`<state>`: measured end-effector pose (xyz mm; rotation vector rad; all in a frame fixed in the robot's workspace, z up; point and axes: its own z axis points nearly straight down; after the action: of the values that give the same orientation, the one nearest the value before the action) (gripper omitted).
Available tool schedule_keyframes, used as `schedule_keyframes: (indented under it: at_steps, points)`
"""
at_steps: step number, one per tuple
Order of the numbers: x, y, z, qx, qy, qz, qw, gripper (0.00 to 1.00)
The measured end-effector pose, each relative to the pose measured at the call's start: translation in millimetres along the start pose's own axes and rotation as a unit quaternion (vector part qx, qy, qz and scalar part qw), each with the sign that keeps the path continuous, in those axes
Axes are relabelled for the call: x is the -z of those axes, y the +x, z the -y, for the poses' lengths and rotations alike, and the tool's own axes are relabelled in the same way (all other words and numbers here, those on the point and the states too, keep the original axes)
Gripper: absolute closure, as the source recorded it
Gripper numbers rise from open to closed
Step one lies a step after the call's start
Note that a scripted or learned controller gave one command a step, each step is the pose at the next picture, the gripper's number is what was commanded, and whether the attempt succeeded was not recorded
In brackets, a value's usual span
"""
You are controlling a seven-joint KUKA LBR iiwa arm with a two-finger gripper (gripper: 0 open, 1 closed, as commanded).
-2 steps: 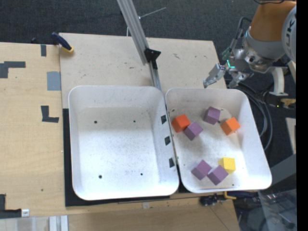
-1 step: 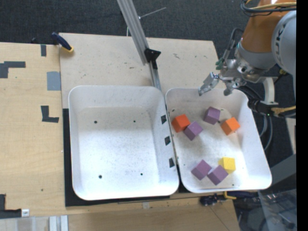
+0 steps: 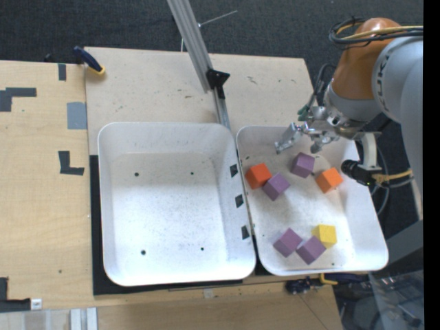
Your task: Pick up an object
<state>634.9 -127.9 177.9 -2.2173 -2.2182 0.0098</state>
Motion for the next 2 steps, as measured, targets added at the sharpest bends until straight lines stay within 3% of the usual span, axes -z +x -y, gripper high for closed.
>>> schedule_keyframes:
  at_steps: [1, 2]
  points:
    - [-56.6, -9.0, -3.6, 0.0, -0.005, 0.002, 1.0, 0.0]
    - [-42.7, -7.1, -4.9, 0.001, -0.006, 0.001, 1.0, 1.0]
